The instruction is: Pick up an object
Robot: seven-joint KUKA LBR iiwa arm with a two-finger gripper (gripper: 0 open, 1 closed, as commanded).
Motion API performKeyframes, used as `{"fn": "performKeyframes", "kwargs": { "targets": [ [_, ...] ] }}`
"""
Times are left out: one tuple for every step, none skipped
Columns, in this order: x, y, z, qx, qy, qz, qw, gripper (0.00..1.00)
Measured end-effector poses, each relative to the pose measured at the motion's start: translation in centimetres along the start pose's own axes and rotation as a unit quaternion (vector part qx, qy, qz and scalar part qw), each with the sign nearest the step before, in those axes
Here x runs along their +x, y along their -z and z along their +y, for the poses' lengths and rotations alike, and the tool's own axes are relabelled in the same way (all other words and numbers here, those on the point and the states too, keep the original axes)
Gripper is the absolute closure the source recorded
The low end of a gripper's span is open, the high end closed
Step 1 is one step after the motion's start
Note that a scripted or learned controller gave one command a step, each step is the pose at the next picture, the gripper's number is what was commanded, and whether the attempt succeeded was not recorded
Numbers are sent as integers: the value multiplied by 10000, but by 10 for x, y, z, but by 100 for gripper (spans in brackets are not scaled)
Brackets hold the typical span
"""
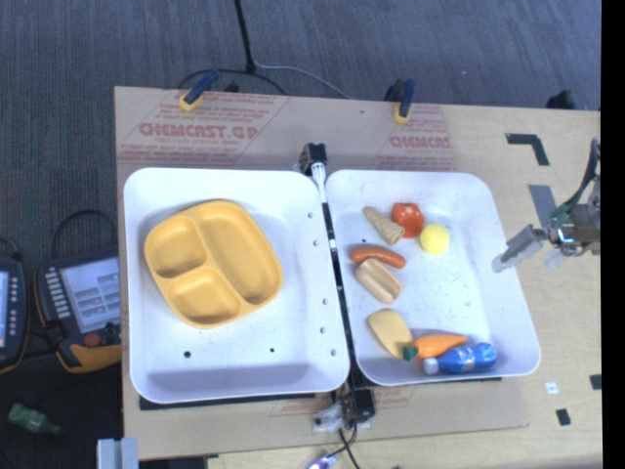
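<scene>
Two bins sit on the bench; the gripper point(527, 245), its grip unreadable, could skid off the crowded toys point(430, 345).

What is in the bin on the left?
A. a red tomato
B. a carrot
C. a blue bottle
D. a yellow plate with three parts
D. The yellow plate with its three compartments lies in the left bin, while the bottle, carrot and tomato all lie in the right bin.
</scene>
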State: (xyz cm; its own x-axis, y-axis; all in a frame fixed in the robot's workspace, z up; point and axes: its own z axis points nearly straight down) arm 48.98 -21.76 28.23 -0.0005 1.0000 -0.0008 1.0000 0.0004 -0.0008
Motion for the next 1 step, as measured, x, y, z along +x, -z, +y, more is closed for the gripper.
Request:
{"fn": "performKeyframes", "kwargs": {
  "targets": [
    [32,-107,57,13,-150,7,9999,0]
  ]
}}
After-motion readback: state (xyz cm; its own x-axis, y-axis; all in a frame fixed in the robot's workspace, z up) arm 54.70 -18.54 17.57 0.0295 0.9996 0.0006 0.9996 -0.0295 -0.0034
